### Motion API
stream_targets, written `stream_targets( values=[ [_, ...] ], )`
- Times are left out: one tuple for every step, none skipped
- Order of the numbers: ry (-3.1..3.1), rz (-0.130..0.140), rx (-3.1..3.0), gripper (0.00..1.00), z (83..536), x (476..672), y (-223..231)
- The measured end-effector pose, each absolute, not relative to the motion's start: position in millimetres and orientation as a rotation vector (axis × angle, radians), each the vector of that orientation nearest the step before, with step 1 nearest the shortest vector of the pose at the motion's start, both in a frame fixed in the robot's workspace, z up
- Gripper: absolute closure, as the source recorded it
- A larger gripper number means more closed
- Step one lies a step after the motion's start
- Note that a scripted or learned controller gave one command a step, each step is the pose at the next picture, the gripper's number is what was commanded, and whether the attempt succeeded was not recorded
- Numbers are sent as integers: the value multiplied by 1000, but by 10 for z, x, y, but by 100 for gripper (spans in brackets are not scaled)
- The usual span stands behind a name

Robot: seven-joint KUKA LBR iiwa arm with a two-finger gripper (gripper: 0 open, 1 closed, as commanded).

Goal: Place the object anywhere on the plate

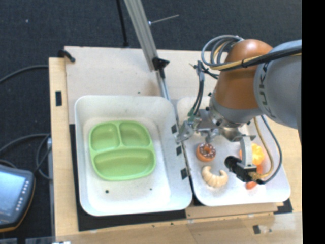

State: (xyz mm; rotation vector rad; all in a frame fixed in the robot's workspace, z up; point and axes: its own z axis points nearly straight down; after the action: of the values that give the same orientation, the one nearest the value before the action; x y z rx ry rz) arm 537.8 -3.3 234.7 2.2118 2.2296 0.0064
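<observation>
Arm (238,85) hangs over right bin (274,187).

A: What else is around the bench (101,70)?
B: Aluminium rail (141,27) slanting in from the top, black clamp at its lower end. Pendant (14,196) on the dark floor at bottom left, cables (25,146) running to it.
A: The bins?
B: Left bin (127,197) and right bin (274,192), both white, side by side, edges touching. Black brackets (179,136) along the seam between them.
</observation>
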Motion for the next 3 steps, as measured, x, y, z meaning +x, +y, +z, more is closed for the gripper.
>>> stream_targets(
  values=[
    [2212, 1, 2221, 0, 2491, 5908, -720],
    [2221, -7, 2227, 0, 1979, 5658, -558],
    [2234, 5, 2210, 0, 2179, 5599, 611]
  ],
)
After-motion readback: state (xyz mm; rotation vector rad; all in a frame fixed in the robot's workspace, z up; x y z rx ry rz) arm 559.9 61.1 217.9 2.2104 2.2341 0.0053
